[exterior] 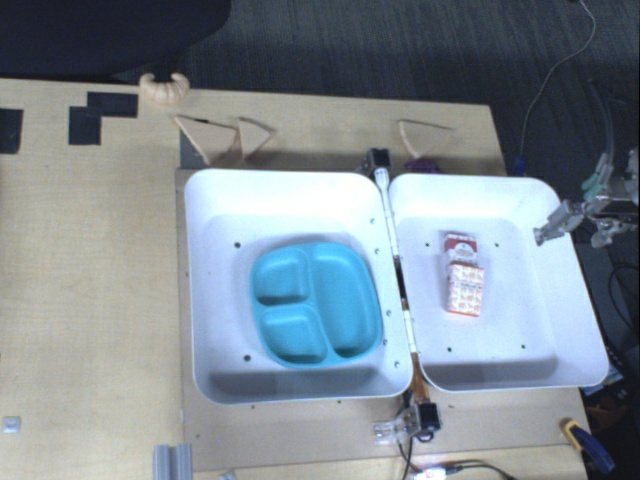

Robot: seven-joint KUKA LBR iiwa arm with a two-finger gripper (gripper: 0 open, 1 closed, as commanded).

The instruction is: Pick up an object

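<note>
- Whether the jaws are spread or pressed together I cannot tell; the gripper [548,234] is a small grey shape at the upper right rim of the right bin [540,368], too blurred to read.
- From where I stand, nothing shows between its tips, and it sits well apart from anything in the bins.
- Over in the right bin lies a small carton [463,274], red and white, flat on the floor of the bin and slightly left of its middle, its long side running away from me.
- Next door, the left bin [215,298] holds a blue divided tray [316,303], three compartments, lying flat and turned a little, nearer the bin's right wall.
- Both bins touch along a shared middle edge, with a thin dark strip [392,238] running down that seam.
- They rest on a pale wooden bench [90,298].
- Near the bench's far edge sits a small tan knob-like thing [163,88]; I cannot say what it is.
- Cables [440,463] trail off the near edge of the bench below the seam.
</note>
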